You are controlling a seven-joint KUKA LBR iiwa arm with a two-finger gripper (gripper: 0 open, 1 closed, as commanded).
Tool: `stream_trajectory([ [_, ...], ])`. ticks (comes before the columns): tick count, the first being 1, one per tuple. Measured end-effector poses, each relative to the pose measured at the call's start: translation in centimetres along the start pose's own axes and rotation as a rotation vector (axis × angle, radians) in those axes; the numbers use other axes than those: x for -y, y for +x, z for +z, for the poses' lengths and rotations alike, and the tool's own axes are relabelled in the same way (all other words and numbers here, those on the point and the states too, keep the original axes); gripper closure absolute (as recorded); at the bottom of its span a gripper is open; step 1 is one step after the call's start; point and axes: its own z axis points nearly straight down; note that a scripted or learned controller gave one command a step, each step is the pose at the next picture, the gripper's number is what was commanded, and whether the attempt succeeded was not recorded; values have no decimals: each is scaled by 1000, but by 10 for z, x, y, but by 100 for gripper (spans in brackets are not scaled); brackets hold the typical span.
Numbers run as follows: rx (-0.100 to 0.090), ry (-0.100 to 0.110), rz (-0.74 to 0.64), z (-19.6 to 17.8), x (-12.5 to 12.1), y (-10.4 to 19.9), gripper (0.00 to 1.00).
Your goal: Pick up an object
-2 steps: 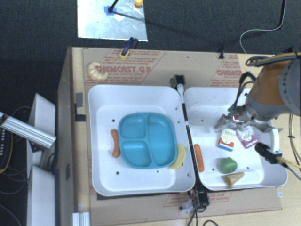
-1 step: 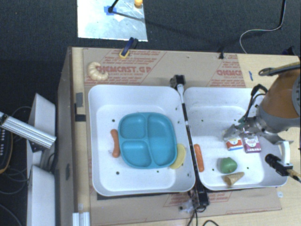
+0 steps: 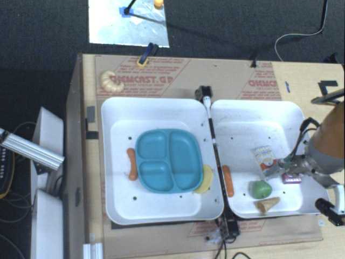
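Observation:
In the right bin [image 3: 242, 123] my gripper [image 3: 285, 171] is down low near the right wall, at the end of the grey arm with its orange band [image 3: 329, 139]. Just left of it lie a small white packet [image 3: 263, 155] and a red piece [image 3: 268, 165]. A small purple thing [image 3: 292, 179] sits right under the gripper; whether it is held cannot be told. A green round fruit [image 3: 262, 189] and a tan cone [image 3: 268, 204] lie in front of the gripper. An orange sausage [image 3: 228, 181] rests by the bin's left wall.
The left bin [image 3: 121, 117] holds a blue divided plate [image 3: 167, 159], an orange sausage [image 3: 131, 163] to its left and a yellow banana [image 3: 205, 179] at its right edge. A black divider bar [image 3: 211, 128] runs between the bins. A pale croissant-like toy [image 3: 111, 81] lies on the cardboard behind.

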Motion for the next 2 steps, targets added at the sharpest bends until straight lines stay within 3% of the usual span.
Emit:
stream_trajectory([
  [1, -1, -4, -2, 0, -91, 57, 0],
  [2, -4, -5, -4, -11, -92, 58, 100],
])
